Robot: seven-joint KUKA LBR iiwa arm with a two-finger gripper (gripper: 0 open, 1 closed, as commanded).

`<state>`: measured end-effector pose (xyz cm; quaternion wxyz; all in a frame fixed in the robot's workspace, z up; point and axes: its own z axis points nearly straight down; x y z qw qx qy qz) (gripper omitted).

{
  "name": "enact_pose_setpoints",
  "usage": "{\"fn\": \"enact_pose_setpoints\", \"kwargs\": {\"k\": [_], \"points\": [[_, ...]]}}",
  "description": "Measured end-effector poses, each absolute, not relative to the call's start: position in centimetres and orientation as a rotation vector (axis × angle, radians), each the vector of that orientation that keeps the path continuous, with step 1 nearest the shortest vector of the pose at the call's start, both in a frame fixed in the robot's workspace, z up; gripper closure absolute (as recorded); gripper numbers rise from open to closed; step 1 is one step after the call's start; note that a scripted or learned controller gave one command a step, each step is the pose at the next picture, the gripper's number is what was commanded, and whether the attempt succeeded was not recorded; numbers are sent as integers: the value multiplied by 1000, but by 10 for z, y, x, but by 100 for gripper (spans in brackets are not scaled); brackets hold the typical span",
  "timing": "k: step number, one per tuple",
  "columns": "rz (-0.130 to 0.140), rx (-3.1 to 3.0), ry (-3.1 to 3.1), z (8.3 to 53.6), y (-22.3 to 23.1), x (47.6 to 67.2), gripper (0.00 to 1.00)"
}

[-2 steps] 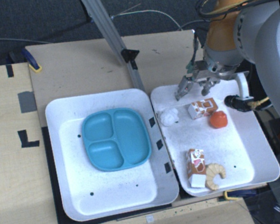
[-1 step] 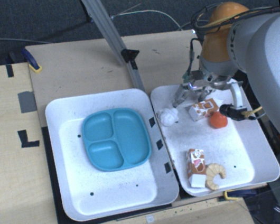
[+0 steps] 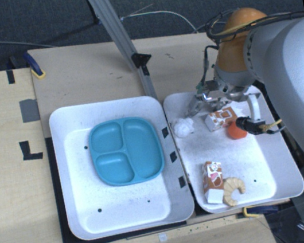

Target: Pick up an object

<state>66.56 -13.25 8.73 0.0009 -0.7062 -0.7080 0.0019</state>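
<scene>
In the right bin (image 3: 265, 168) lie a crumpled clear-white wrapper (image 3: 183, 127), a small white and orange box (image 3: 220, 119), a red-orange ball (image 3: 236, 130), a brown and white carton (image 3: 212, 177) and a croissant (image 3: 233, 189). My gripper (image 3: 205, 101) is low over the bin's far end, just above the small box and right of the wrapper. Nothing shows between its fingers.
The left bin (image 3: 80, 177) holds a blue divided plate (image 3: 126, 150). A grey metal post (image 3: 119, 33) slants down to the gap between the bins. A black cable piece (image 3: 254, 124) hangs from the arm beside the ball. Bare bin floor lies right of the carton.
</scene>
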Motion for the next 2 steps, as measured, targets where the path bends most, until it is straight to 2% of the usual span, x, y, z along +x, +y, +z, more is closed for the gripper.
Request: {"fn": "enact_pose_setpoints", "kwargs": {"k": [1,2], "points": [[5,-2216,-2226,98,-132,666,100],[-4,-2220,-2226,144,-125,671,100]]}}
